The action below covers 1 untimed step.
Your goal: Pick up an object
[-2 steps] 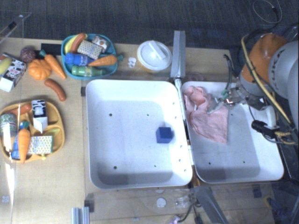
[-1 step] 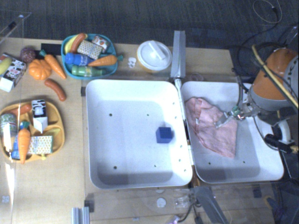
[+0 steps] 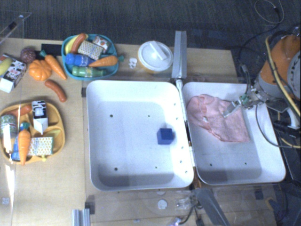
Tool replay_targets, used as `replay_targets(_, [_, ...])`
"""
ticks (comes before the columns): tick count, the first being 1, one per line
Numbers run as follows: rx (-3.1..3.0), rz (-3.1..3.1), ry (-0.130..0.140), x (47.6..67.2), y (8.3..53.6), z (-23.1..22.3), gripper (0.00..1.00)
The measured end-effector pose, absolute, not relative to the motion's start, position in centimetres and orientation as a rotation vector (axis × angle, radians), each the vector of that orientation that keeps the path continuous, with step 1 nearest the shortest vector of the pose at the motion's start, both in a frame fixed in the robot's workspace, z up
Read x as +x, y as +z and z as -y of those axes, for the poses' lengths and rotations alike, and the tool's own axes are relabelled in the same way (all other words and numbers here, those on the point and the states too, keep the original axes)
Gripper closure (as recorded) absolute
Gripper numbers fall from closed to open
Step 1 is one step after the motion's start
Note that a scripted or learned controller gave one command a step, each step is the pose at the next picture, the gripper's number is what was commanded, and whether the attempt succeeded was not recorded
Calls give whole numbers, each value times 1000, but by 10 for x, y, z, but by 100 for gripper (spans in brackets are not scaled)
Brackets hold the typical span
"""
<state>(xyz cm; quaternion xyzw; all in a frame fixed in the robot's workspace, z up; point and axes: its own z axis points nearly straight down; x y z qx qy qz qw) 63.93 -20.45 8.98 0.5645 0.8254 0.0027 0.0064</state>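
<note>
A small blue cube [image 3: 165,135] sits on the floor of the left bin [image 3: 108,98], right of its middle. A crumpled pink cloth [image 3: 217,120] lies in the upper half of the right bin [image 3: 235,168]. My gripper [image 3: 233,108] reaches in from the right and hangs low over the cloth's upper right part, at or just above its surface. The view shows nothing lifted in it. The grey arm with its orange band [image 3: 282,55] stands beyond the right bin's far right corner.
Left of the bins lie toy foods: a blue bowl [image 3: 89,55] and a yellow plate [image 3: 33,133] full of them, with loose carrots and sausages nearby. A white lidded tub [image 3: 155,55] stands behind the bins. Cables [image 3: 282,126] run along the right bin's edge.
</note>
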Motion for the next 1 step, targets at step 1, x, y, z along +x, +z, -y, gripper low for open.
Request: replay_targets(1, [1528,-2729,6,654,90,178,0])
